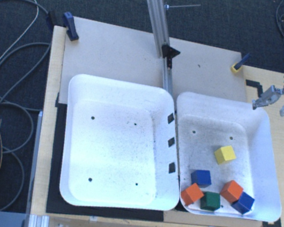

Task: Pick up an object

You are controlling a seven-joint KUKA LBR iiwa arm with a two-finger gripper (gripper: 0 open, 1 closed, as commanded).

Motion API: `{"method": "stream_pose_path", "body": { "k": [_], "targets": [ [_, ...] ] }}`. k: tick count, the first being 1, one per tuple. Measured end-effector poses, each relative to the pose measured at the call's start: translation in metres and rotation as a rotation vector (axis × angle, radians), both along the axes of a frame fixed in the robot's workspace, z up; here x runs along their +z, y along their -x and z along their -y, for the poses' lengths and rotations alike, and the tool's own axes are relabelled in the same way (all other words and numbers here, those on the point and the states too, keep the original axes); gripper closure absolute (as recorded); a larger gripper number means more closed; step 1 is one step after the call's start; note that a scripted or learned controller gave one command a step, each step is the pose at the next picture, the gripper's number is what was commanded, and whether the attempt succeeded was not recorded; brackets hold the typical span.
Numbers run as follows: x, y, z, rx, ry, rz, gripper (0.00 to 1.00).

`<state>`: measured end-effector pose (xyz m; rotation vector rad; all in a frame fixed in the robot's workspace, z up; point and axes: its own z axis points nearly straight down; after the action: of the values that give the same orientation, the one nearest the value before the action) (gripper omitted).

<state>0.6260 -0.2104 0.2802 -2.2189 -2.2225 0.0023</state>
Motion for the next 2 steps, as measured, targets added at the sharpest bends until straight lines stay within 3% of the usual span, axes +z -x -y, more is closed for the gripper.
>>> {"method": "stream_pose_path", "body": {
  "k": [1, 2],
  "targets": [
    [-0.158, 0.024, -0.033, -0.001, -0.004, -0.008, 0.0],
    [-0.182, 0.063, -0.061, -0.001, -0.003, -0.004, 0.0]
  ]
}}
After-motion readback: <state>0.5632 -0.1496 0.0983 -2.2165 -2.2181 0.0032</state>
